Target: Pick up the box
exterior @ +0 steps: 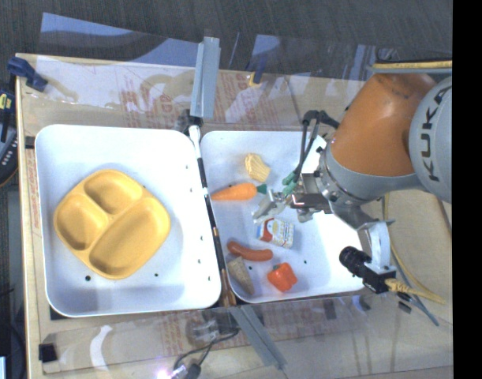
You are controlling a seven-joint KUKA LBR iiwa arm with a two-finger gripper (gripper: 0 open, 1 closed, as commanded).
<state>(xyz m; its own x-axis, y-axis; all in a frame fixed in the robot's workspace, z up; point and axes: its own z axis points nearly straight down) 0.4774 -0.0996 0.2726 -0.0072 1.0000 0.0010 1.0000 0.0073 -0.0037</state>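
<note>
The box (278, 232) is a small white carton with red print, lying flat near the middle of the right bin (335, 271). My gripper (266, 204) hangs just above and slightly left of the box's upper edge, reaching in from the right under the grey and orange arm (382, 136). Its two metal fingers stand open, and nothing sits between them. The box rests on the bin floor, free of the gripper.
Around the box lie an orange carrot (234, 192), a yellow corn piece (256, 165), a sausage (250, 251), a red pepper (281, 277) and a brown lump (241, 273). The left bin (59, 290) holds a yellow divided tray (112, 223).
</note>
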